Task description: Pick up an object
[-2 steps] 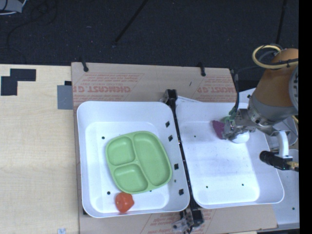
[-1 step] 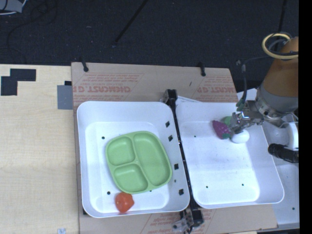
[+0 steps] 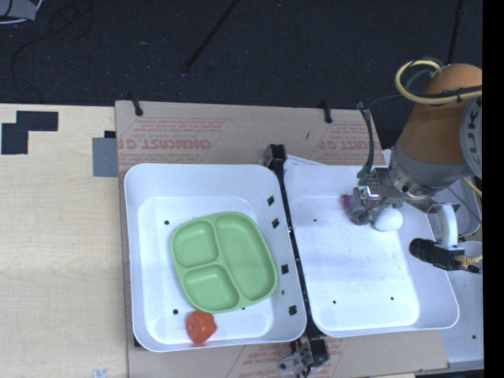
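Observation:
My gripper (image 3: 363,211) is low in the right bin (image 3: 370,313), near its back right part. A small white rounded object (image 3: 388,221) lies on the bin floor just to the gripper's right, touching or nearly touching it. A small purple object (image 3: 347,201) shows at the gripper's left side; whether it sits between the fingers I cannot tell. In the left bin (image 3: 150,211) lie a green divided plate (image 3: 224,260) and a red-orange object (image 3: 201,327) near the front wall.
A black divider (image 3: 287,242) runs between the two bins. The bins rest on a cardboard sheet (image 3: 205,136) on the wooden bench. The grey and orange arm (image 3: 441,124) comes in from the right over the right bin's back corner.

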### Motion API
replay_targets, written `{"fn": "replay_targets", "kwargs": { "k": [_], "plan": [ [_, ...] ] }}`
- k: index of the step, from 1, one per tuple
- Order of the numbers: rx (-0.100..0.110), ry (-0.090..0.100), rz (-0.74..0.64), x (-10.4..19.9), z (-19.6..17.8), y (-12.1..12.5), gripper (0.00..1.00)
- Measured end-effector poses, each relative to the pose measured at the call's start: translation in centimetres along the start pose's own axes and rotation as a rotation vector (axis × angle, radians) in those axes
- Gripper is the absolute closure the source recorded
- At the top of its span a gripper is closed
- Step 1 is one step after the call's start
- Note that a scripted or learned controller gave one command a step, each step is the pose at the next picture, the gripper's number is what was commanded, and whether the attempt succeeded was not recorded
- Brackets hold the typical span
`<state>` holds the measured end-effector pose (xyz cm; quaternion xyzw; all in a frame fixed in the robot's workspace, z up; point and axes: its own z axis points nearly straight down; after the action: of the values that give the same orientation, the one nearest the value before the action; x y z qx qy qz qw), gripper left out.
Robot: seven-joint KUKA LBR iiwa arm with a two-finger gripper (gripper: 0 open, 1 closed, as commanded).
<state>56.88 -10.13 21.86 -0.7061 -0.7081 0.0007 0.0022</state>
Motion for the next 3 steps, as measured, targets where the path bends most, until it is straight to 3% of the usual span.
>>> {"fn": "replay_targets", "kwargs": {
  "k": [3],
  "plan": [
    [-0.001,0.000,-0.001,16.1,0.0,-0.5,1.00]
  ]
}}
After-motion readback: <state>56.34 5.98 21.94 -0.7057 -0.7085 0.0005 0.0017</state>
